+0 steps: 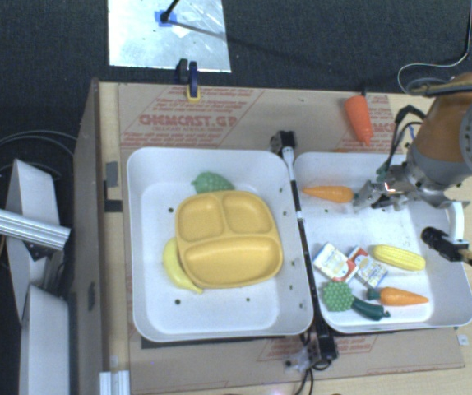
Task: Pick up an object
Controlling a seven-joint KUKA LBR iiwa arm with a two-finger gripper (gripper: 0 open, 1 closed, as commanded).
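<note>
Banana [175,271] (mostly hidden) under tray [228,241].

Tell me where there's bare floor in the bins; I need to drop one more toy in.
Left bin: bare strips around the yellow tray, widest below it. Right bin: bare between orange carrot and corn; crowded bottom-left.

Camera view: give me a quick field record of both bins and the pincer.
left bin: yellow divided tray, banana under its edge, green leafy piece behind
right bin: carrot, corn, second carrot, broccoli, small packets
outside bins: orange carrot on cardboard
pincer: low in right bin, beside first carrot; grasp unclear
</note>
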